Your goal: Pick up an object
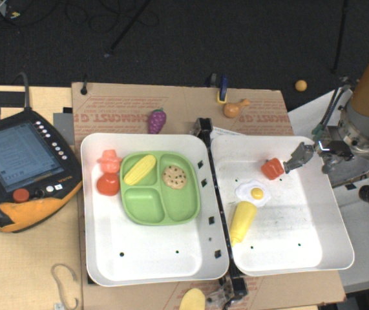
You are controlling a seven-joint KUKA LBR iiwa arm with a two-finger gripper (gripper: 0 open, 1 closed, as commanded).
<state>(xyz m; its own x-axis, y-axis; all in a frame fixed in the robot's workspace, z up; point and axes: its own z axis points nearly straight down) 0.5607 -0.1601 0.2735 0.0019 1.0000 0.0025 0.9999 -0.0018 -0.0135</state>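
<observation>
My gripper hovers just beside the red pepper, holding nothing. How far my jaws gape, I cannot tell. The pickup is not yet done.

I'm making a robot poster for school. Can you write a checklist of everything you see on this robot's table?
Surface: two white bins, left bin, right bin, on cardboard.
Job's things: red pepper, fried egg, yellow bottle in right bin.
Clutter: green tray with corn and cookie; red and pink toys beside it; purple grapes behind.
Grippers: gripper beside the pepper, holding nothing visible.
Cables: black cables on the dark floor.
Surroundings: control pendant at left.
</observation>
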